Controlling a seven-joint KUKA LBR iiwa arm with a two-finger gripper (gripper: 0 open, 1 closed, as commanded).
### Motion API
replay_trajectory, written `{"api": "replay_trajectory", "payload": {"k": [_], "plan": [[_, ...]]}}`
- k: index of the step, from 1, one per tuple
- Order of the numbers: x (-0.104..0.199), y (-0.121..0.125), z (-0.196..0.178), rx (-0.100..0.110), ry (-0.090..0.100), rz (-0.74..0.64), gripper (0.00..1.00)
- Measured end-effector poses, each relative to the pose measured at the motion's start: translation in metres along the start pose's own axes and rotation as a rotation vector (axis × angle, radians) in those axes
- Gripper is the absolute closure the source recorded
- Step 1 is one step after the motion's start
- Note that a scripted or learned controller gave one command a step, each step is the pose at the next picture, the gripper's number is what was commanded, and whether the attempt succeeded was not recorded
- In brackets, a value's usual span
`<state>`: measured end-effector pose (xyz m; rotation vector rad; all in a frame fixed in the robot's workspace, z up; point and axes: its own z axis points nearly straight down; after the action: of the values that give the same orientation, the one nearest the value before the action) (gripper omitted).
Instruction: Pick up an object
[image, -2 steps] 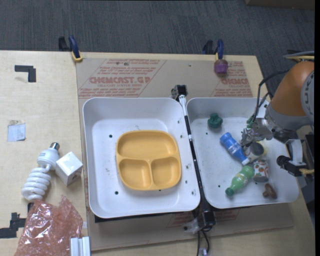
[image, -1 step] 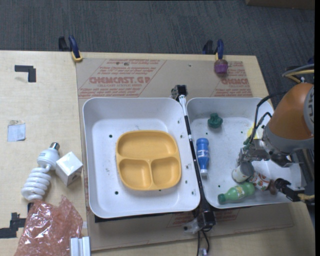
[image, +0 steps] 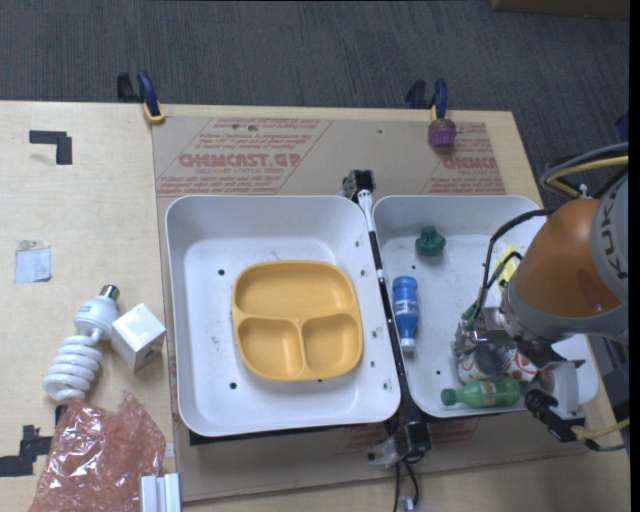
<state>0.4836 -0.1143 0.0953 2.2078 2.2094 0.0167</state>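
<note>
We see the arm (image: 565, 270) reaching in from the right, low over the right bin (image: 455, 215). The orange band sits over the bin's right half and hides much of it. The gripper (image: 478, 340) is down near the bin floor, approx. mid-bin toward the near side, but it's a dark tangle of metal & cables from this angle, so we can't tell its state or whether it has anything.

Objects in the right bin: a blue bottle (image: 404, 305) lying along the left wall, cap end toward the near side; a small green piece (image: 430, 241) at the far end, apart from the rest; a green bottle (image: 485, 393) lying on its side at the near edge, just beside the gripper on its near side. We can't tell if they touch.

The left bin (image: 200, 225) holds a yellow tray (image: 297, 320) w/ three compartments, roughly centred.

Outside the bins, on the bench at left: a spiral bulb (image: 80, 350), a white cube (image: 138, 335) just right of it, and crumpled pink plastic (image: 95, 460) at the near edge. A purple item (image: 442, 131) sits at the far edge by a clamp (image: 437, 95).
</note>
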Motion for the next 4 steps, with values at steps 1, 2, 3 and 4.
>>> {"api": "replay_trajectory", "payload": {"k": [1, 2, 3, 4], "plan": [[-0.001, -0.001, -0.008, 0.008, 0.003, 0.003, 1.0], [0.073, 0.063, -0.096, 0.019, 0.004, -0.001, 1.0], [0.073, 0.063, -0.096, 0.019, 0.004, -0.001, 0.0], [0.02, 0.057, -0.019, 0.021, 0.005, 0.002, 0.0]]}}
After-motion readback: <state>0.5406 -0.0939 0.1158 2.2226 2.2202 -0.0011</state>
